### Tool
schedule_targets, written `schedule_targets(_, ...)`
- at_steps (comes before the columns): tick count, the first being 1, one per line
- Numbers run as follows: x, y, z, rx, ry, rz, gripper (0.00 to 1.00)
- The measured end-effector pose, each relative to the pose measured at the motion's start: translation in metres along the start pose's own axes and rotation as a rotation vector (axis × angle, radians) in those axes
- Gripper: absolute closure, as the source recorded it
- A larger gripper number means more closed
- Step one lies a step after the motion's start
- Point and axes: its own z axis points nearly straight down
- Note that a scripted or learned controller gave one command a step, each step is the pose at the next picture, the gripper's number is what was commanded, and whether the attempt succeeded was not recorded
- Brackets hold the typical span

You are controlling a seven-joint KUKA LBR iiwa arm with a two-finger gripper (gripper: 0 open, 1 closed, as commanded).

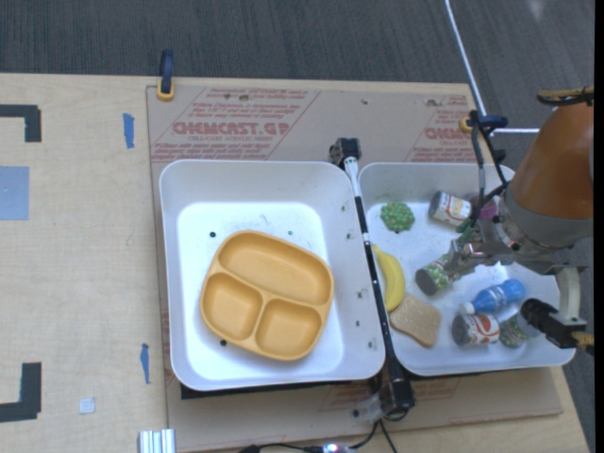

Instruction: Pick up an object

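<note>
Camera view: small can (437,276) lies tilted mid right bin (415,176), just beside gripper (469,253) tip. Whether it sits between jaws: cannot tell. Broccoli (397,217), banana (389,277), bread slice (416,320), blue bottle (497,296) crowd around; bare floor mostly near bin's left wall. Arm (557,173) reaches in from right, wrist low over bin. Left bin (179,253) holds yellow divided plate (267,294).

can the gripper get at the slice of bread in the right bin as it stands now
Probably yes. The slice of bread lies flat with its top uncovered, and the gripper is just above it in the view. The banana touches one edge.
</note>
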Motion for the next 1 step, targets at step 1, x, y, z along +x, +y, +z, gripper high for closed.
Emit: schedule_targets(1, 0.0002, 0.0001, 0.0000, 0.000, 0.000, 0.000, 0.00)
